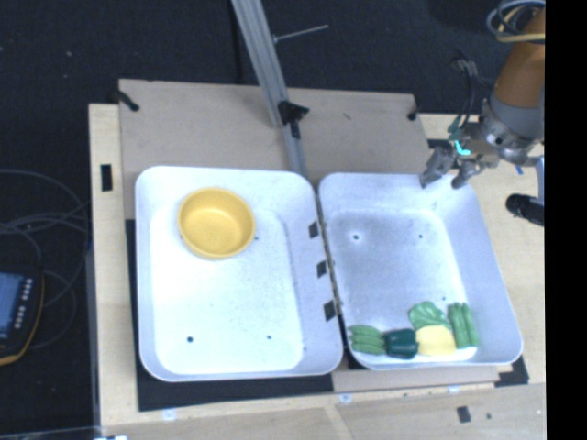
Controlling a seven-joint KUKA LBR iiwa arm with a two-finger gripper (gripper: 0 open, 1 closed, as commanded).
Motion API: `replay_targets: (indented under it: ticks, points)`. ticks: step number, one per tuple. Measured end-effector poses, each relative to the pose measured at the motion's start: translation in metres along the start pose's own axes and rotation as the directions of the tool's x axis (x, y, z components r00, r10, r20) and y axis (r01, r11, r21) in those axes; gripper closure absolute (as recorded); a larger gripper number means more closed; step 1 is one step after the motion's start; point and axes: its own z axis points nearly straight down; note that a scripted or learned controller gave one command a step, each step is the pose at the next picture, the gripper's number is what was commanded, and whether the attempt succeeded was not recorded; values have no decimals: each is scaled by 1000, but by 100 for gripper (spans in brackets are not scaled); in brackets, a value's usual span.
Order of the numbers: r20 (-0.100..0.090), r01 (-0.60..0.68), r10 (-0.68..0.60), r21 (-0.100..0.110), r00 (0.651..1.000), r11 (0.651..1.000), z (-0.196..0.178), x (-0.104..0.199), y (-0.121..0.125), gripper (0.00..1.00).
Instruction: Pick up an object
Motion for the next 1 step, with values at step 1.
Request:
replay_targets:
  ticks: [1]
  points:
    - [0,0,0,0,1000,1000,0,0,0,0]
